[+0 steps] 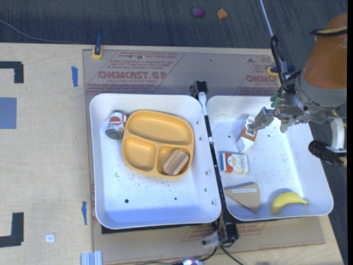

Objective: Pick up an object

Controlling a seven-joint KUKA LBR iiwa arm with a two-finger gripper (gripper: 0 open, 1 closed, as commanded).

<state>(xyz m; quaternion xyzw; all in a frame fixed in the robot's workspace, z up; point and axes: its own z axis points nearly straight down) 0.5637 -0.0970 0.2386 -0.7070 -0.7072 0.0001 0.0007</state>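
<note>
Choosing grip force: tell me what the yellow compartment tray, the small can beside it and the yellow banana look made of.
Yellow compartment tray: likely moulded plastic, smooth and matte, one even colour with rounded dividers.
Small can: probably metal, with a silvery rim and printed red-and-white label.
Yellow banana: glossy, uniformly yellow skin suggests a plastic toy, though real fruit cannot be ruled out.
</note>
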